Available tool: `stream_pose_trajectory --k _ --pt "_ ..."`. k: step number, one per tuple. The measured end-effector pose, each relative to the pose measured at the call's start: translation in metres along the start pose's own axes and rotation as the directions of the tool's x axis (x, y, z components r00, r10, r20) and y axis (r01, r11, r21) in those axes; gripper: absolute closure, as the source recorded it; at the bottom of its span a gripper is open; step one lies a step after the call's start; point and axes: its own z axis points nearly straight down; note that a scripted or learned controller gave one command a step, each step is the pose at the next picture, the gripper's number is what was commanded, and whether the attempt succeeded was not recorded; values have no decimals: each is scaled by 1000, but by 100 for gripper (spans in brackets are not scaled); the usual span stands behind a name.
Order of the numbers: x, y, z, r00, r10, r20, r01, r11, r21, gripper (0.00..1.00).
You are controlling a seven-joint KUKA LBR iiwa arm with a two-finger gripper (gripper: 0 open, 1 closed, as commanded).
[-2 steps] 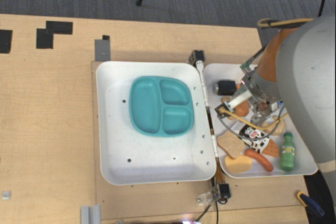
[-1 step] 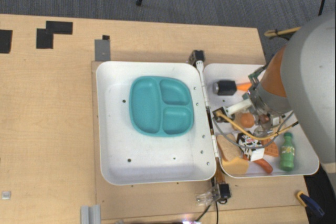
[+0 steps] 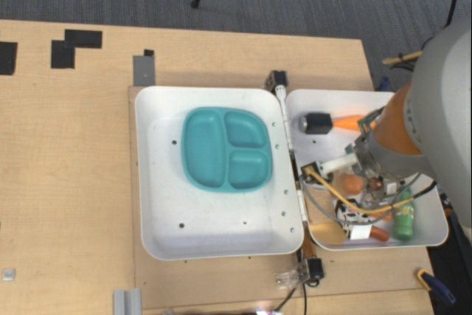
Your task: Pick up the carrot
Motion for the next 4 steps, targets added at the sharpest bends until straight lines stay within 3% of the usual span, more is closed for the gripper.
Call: stream_pose_trajectory --k 1,2,3,4 --pt "-19 -9 -1 997 -76 -3 76 997 -8 0" --pt "26 56 -166 994 -105 21 105 994 9 0" --pt "16 51 -9 984 -175 20 175 985 11 0" --pt "111 83 5 929 -367 45 366 930 35 0"
